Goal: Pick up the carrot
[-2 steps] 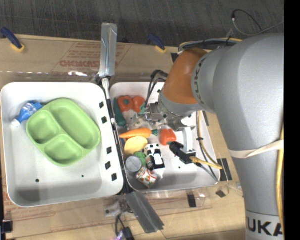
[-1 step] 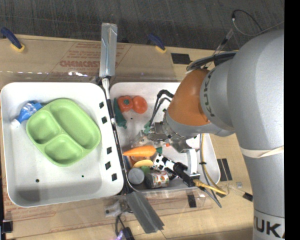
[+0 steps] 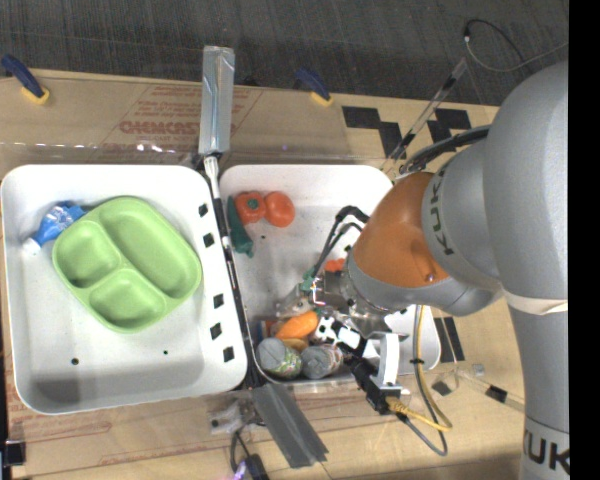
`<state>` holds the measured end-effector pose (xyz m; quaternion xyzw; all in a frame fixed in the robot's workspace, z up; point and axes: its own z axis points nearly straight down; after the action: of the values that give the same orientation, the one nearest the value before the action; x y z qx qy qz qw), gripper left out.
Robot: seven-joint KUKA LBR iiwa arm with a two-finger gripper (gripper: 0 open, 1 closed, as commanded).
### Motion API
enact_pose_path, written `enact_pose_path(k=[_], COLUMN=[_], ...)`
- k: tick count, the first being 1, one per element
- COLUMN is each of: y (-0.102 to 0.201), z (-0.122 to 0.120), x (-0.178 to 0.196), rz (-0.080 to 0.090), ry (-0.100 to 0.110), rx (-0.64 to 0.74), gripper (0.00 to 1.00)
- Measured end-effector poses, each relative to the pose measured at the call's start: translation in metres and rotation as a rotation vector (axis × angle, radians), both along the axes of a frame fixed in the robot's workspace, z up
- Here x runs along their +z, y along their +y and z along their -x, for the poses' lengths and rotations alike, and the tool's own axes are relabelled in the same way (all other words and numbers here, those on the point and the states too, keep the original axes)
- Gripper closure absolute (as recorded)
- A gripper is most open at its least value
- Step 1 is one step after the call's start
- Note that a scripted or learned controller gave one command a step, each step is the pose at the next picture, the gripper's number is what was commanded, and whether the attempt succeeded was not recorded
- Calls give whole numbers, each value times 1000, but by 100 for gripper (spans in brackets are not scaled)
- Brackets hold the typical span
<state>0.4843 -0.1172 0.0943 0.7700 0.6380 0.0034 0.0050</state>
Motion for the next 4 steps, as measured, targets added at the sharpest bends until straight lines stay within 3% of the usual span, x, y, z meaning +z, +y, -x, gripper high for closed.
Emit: enact_pose_path(k=[1,2,3,4], y=[-42,-41,-17,-37], z=[6,6,7,-51], x=[-1,-2,-3,7], rz=[0,1,-4,-4], ry=[8,7,13,15], rx=[171,155,234,54], gripper=[0,0,0,0])
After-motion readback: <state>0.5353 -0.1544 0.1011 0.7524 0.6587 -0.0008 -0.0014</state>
